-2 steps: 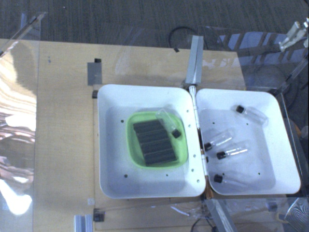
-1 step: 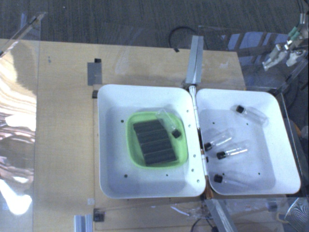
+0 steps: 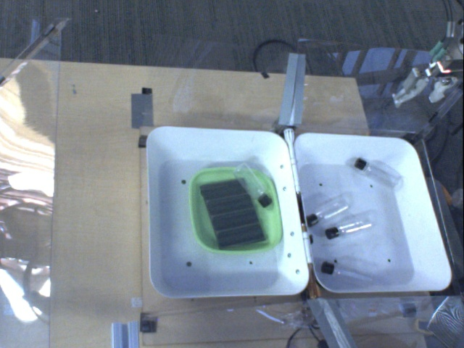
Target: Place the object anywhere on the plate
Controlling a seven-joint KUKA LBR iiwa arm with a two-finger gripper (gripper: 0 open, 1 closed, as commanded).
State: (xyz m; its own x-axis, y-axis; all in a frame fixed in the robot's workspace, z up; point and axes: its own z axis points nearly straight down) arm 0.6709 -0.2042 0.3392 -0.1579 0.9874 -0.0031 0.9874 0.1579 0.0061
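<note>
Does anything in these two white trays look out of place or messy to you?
Mostly tidy. One clear vial with a black cap lies tilted across the edge of the green plate in the left bin, beside a dark ridged block. Four more vials lie scattered at odd angles in the right bin. Nothing looks spilled or broken.

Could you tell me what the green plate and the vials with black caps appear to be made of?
Plate: likely plastic, bright green, smooth with a soft sheen. Vials, e.g.: clear plastic or glass, the bin showing through them; caps look like matte black plastic.
</note>
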